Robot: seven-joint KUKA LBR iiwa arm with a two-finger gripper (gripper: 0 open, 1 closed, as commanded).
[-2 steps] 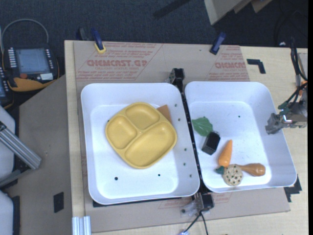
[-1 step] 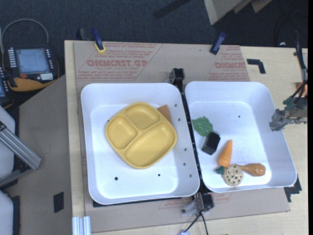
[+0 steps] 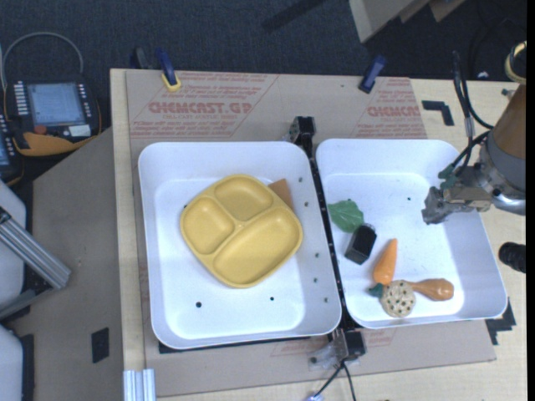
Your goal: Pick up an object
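In the right bin (image 3: pixel 468 261) lie a green leaf-shaped piece (image 3: pixel 345 215), a small black block (image 3: pixel 361 244), an orange carrot (image 3: pixel 384 263), a round speckled cookie (image 3: pixel 398 299) and a tan drumstick (image 3: pixel 433 289). My gripper (image 3: pixel 437 207) hangs over the right part of that bin, to the right of the leaf and above the carrot and drumstick. Nothing shows between its fingers.
The left bin (image 3: pixel 167 224) holds a yellow divided plate (image 3: pixel 242 229) with a brown piece (image 3: pixel 281 191) poking out from under its upper right rim. A black clamp (image 3: pixel 303 129) sits between the bins at the back. A teach pendant (image 3: pixel 50 111) rests off the bench at left.
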